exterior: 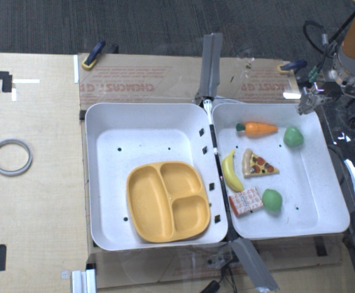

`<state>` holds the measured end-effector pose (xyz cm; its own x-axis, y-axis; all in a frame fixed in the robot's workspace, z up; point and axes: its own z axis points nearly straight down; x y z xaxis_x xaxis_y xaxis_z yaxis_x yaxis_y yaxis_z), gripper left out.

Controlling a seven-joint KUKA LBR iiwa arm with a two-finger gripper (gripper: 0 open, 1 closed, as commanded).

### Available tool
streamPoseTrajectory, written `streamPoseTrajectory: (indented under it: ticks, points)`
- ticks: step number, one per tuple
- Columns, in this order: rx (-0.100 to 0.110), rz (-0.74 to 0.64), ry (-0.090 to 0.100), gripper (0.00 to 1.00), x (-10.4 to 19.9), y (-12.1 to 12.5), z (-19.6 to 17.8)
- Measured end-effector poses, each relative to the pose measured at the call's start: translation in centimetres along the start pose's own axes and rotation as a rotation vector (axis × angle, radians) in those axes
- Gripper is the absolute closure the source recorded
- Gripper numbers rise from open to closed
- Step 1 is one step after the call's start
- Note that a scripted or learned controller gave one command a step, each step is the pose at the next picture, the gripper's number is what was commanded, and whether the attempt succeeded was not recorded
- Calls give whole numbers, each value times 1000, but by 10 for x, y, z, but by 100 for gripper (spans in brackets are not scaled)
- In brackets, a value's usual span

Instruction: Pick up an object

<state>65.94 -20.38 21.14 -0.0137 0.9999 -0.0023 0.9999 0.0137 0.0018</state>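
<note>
**First onlooker:** Where is the gripper (308, 99) right now?

**Second onlooker:** Up at the far right corner of the right bin (333, 182), above its rim. It is dark and tangled among cables, so I cannot tell how it is set. Nothing is visibly held in it.

**First onlooker:** And the things it could pick?

**Second onlooker:** All lie in that right bin, below and to the left of the gripper. Nearest is a green ball (293, 137), with a toy carrot (258, 128) just beside it, further left. Further off are a pizza slice (259, 164) and a banana (229, 171), close together. Farthest are a red-and-white packet (245, 202) and a second green piece (272, 199), touching or nearly so.

**First onlooker:** What could go wrong?

**Second onlooker:** I'd guess the round green ball could roll away from a closing grip. The pizza slice looks flat, so the gripper might scrape the bin floor without getting under it. The packet and its green neighbour sit so close that a descent could nudge both.

**First onlooker:** Anything hard to make out?

**Second onlooker:** The arm (354, 41) is cut off at the frame's edge; only its orange band shows. The left bin (104, 163) holds a yellow divided plate (168, 200), well away from the gripper. A tape roll (9, 157) lies on the worktop (30, 224), farthest left.
</note>
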Motion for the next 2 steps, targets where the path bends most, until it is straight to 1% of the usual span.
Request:
streamPoseTrajectory:
  ticks: [1, 2]
  points:
    - [2, 235, 0, 100, -18, -2, -11]
    - [4, 485, 0, 100, -3, 0, -7]
